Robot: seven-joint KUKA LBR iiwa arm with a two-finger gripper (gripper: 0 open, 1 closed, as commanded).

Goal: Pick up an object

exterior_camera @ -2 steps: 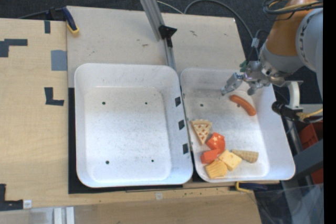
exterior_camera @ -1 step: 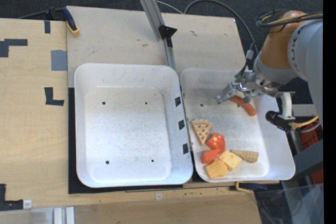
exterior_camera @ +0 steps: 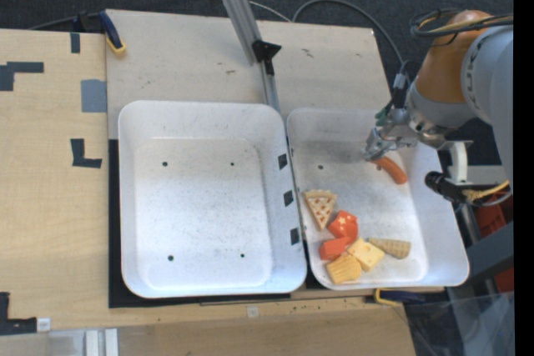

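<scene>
In the right bin (exterior_camera: 438, 204), the claw (exterior_camera: 382, 147) sits low beside an orange sausage-shaped piece (exterior_camera: 392, 170), its grip state impossible to tell, so nothing looks lifted yet.

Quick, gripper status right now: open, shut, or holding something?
Gripper: cannot be told. It sits low in the right bin, right beside the orange sausage-shaped piece; no object is visibly in its grasp.
</scene>
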